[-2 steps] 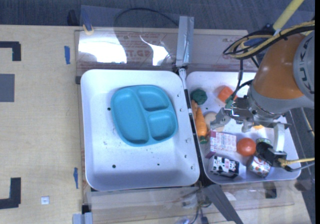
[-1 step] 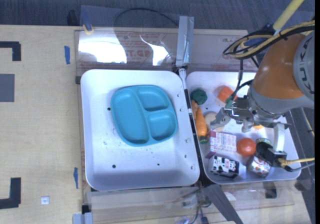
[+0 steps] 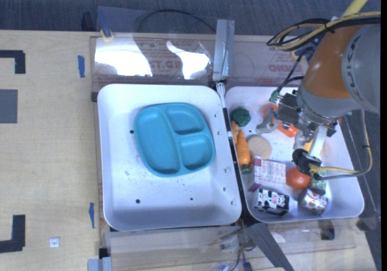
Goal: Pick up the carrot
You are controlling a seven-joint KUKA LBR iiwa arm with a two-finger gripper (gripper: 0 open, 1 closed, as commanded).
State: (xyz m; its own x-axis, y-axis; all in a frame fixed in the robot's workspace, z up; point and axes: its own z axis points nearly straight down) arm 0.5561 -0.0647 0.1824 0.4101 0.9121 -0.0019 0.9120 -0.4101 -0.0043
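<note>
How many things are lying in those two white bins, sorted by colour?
Blue: 1, the divided plate in the left bin.
Orange: 1, the carrot at the right bin's left wall.
Green: 1, a round item.
Red: 1, a tomato-like ball.
Tan: 1, a disc.
Printed packs and cans: 3.
Total: 8 clearly visible; others may hide under the arm.
</note>
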